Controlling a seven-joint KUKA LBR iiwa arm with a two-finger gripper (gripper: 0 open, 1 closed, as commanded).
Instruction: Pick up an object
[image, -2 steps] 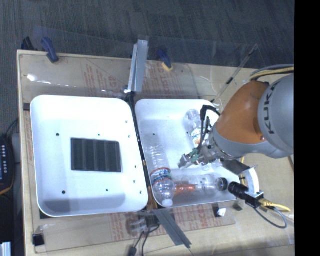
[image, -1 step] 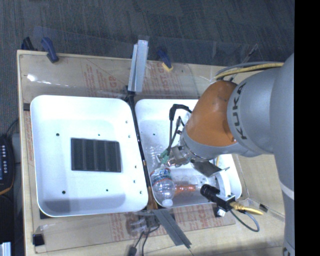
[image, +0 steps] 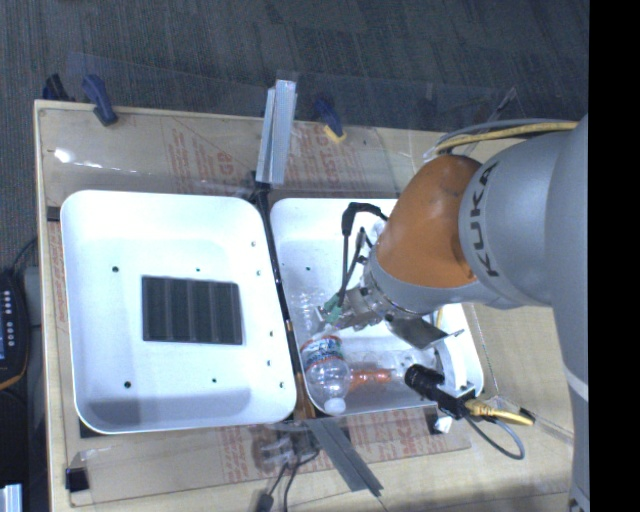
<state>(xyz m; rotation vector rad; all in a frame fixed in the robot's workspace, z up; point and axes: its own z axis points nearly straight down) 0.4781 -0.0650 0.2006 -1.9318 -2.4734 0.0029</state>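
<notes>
Starting at the near edge, the bench (image: 150, 455) carries a grey metal bracket (image: 342, 458) just in front of the gap between the two bins. In the right bin (image: 305, 228), a clear plastic bottle (image: 325, 368) with a blue label lies on its side in the near-left corner, its white cap toward the near wall. An orange object (image: 374, 377) lies just beside the bottle on the right; what it is cannot be made out.

The gripper (image: 338, 312) hangs over the bin just beyond the bottle's far end. Whether it is clenched or released cannot be told, and nothing is seen held in it. The grey arm (image: 505, 235), with its orange band (image: 432, 235), covers the right and far part of this bin.

The left bin (image: 100, 232) holds a dark ribbed panel (image: 192, 310) lying flat at its middle. At the far side, an upright metal bar (image: 277, 128) stands between the bins, and blue clamps (image: 100, 102) grip the bench edge.
</notes>
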